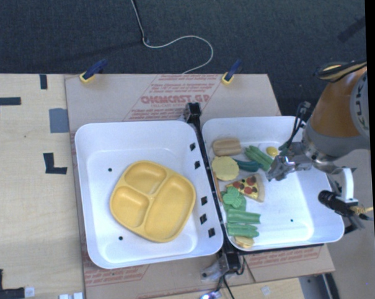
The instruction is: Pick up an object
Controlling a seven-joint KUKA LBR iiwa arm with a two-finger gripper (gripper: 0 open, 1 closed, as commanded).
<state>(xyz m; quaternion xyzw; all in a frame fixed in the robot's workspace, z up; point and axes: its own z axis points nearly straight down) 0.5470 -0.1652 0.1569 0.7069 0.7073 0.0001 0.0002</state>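
I take the divider [204, 170] between the two bins as my landmark. To the left of it stands the left bin [93, 199], and inside lies a yellow tray [152, 200] with three compartments, a little apart from the divider and tilted; nothing is on it. Just to the right of the divider, in the right bin [302, 224], the toy foods are gathered in a column: a bun [226, 145] at the far end, below it a yellow disc [225, 168], then a green leafy piece [234, 198], green beans [242, 218] and a small yellow piece [244, 241] at the near end. A pizza slice [250, 187] lies a bit further right of the divider, and above it green sticks [258, 155] and a small lemon-like thing [272, 152]. My gripper [279, 168] is over the right bin, right of all these, very near the green sticks and the pizza slice. The fingers are dark and small here, so I cannot tell if they are apart or together, and I see nothing between them. I judge that I am in the approach step, nothing is picked yet. The next move, I think, needs me to choose one piece, maybe the pizza slice or a green stick because they are nearest, come down straight over it, and avoid pushing its neighbours, since they lie close together.
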